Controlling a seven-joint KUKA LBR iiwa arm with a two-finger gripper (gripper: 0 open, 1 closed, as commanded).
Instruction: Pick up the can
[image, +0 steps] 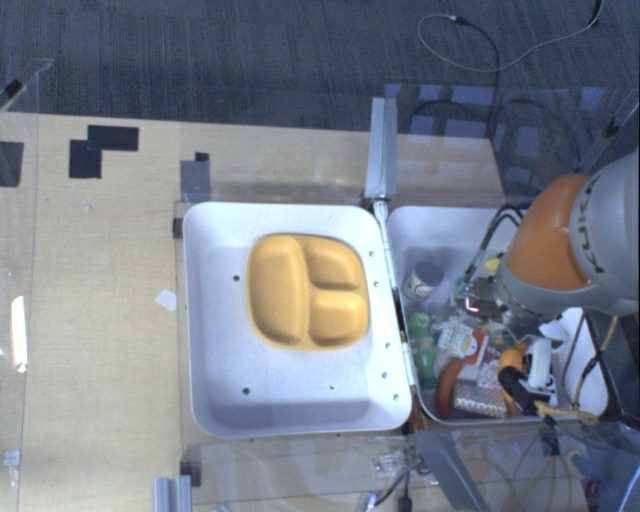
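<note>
A wooden desk (100, 330) holds two white bins side by side. The left bin (215, 400) has a yellow tray (305, 290) lying in its middle, with three dips in it. The right bin (440, 225) is full of small things in a heap. A small grey can (422, 280) sits near the far left corner of that bin, close to the wall between the bins. Just near of it are some green things (420, 335) and a bright packet (462, 340). The big grey and orange arm (560, 245) leans over the right bin from the right. Its hand (480, 300) hangs low over the heap, a little right of the can, and I cannot tell how it is set.
</note>
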